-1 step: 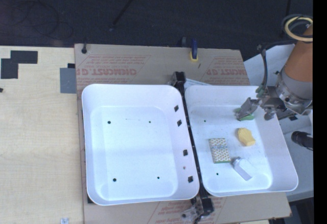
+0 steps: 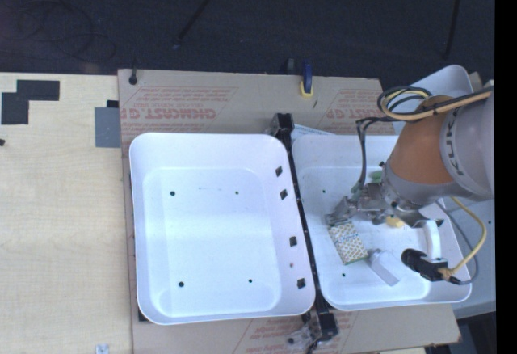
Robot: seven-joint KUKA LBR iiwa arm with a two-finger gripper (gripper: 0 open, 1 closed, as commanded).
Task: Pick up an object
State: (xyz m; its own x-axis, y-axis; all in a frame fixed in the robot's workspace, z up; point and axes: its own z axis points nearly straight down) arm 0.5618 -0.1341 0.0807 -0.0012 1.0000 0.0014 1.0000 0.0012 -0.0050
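Several objects are lying in the right bin (image 2: 323,280): your pincer (image 2: 349,211) is hovering just above the speckled packet (image 2: 349,242), presumably targeting it; its opening I cannot tell.

You see two bins side by side on the bench (image 2: 56,207). The right bin (image 2: 323,183) contains a packet (image 2: 349,242) with a block (image 2: 384,267) just beside it, below the gripper (image 2: 349,211).

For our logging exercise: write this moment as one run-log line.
arm: over right bin | gripper: low, beside patterned packet | grasp: unconfirmed | left bin: untouched
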